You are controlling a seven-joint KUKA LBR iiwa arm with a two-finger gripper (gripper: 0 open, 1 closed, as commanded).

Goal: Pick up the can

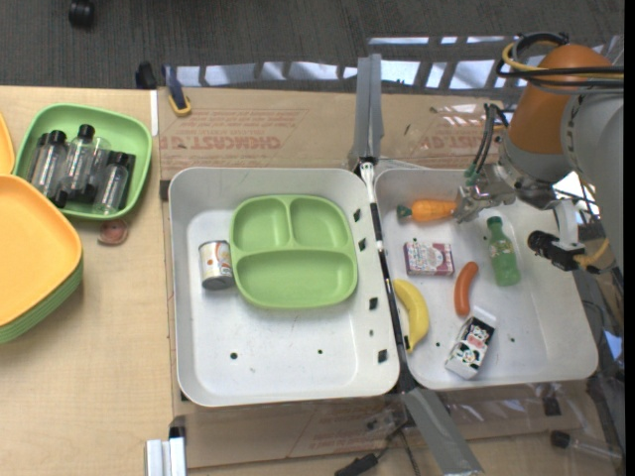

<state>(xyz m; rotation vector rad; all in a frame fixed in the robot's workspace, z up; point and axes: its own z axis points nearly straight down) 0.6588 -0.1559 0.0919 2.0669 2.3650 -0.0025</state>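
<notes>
Two white bins side by side on a cardboard-covered bench, grey carpet beyond. Wooden table at left with a green dish of dark-capped vials and stacked orange plates. In the left bin: green divided plate, and just beside its left edge the can, small, lying on its side, pale label with red and yellow print, silvery end. In the right bin: carrot, pink box, banana, sausage, green bottle, black-and-white carton. Gripper low over the right bin's far edge, beside the carrot, well apart from the can; finger spacing impossible to tell.
</notes>
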